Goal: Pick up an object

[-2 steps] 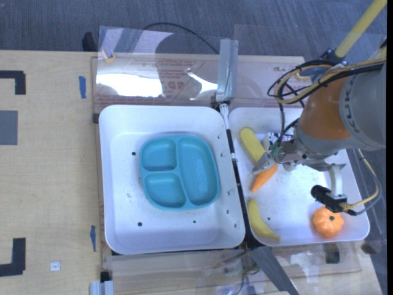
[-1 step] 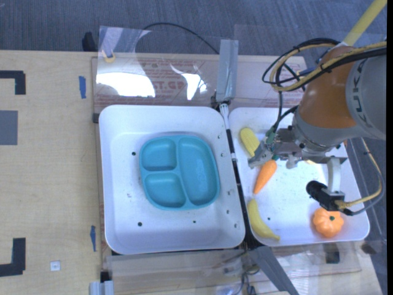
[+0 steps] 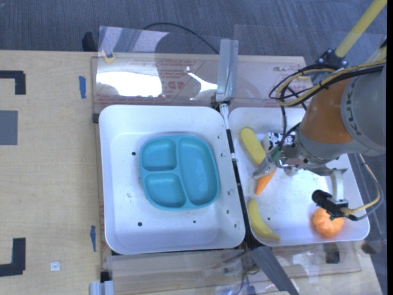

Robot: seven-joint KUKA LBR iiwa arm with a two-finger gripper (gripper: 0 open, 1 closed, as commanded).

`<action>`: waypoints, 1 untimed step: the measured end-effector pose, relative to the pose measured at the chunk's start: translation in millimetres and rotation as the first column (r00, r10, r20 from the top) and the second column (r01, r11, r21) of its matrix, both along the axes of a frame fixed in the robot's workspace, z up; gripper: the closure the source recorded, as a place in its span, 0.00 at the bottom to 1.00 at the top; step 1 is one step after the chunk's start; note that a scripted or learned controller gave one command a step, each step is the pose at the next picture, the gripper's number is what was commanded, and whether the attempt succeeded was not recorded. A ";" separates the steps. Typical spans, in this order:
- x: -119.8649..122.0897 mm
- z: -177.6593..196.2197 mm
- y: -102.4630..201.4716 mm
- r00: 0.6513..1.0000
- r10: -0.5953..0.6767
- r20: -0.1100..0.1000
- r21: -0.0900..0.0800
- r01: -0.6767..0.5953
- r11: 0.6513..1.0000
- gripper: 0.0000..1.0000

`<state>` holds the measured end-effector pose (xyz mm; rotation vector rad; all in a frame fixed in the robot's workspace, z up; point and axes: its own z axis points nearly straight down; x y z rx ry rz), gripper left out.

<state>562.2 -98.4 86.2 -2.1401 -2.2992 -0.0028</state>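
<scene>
In the right bin (image 3: pixel 295 226), my gripper (image 3: pixel 269 166) reaches in from the right under the grey and orange arm (image 3: pixel 334 118). Its tip is low over the upper end of a small orange carrot (image 3: pixel 263 183), which lies tilted on the bin floor. I cannot see whether the tip touches the carrot. A yellow corn cob (image 3: pixel 251 144) lies just up and left of the gripper. A yellow banana (image 3: pixel 260 221) rests along the bin's lower left, and an orange round fruit (image 3: pixel 328 223) sits at the lower right.
The left bin (image 3: pixel 116 165) holds a blue divided plate (image 3: pixel 179 171). A black-and-white small item (image 3: pixel 274 139) lies beside the corn. Cables (image 3: pixel 295 82) loop off the arm above the right bin. A clear panel (image 3: pixel 159 66) stands behind the bins.
</scene>
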 end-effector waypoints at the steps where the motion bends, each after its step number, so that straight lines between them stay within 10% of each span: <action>1: 7.5 100.3 58.6 1.000 -0.019 0.006 0.000 0.019 1.000 0.00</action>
